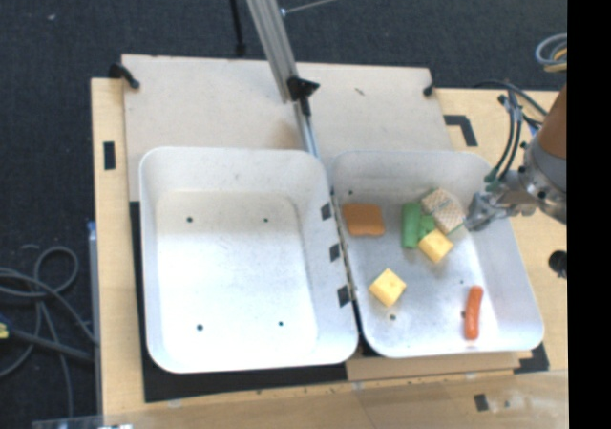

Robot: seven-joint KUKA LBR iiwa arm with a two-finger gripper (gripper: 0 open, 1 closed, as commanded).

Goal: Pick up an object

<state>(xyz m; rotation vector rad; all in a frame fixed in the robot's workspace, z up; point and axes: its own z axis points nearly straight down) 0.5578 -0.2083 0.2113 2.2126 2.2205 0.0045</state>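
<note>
Arm comes in from the right; gripper [480, 210] sits low over the right bin [506, 322], at its right-hand side, just beside the cluster of small pieces. Can't tell whether the claw is wide or narrow: too small and blurred at this angle. Nothing visibly between its tips.

Contents, all in the right bin:
- tan waffle-pattern block [442, 208], closest to the gripper, touching or nearly touching the green block [412, 225] and the yellow cube [435, 246] below it
- orange-brown slab [364, 220] near the divider, on its own
- second yellow cube [387, 288] mid-bin, on its own
- red-orange sausage shape [472, 311] near the front right, on its own

Left bin [172, 322] isn't involved.

Handling, my read: these look like toy food pieces, light and probably stiff plastic or foam, not fragile. Smooth faces could slip; cubes give flat parallel sides, so pinch across opposite faces. The waffle block is the likely target given proximity, but it's crowded, so a closing finger may shove its neighbours or wedge on the green block. The lone yellow cube is the cleaner grab. Sausage: take it across the middle, it may roll.
</note>
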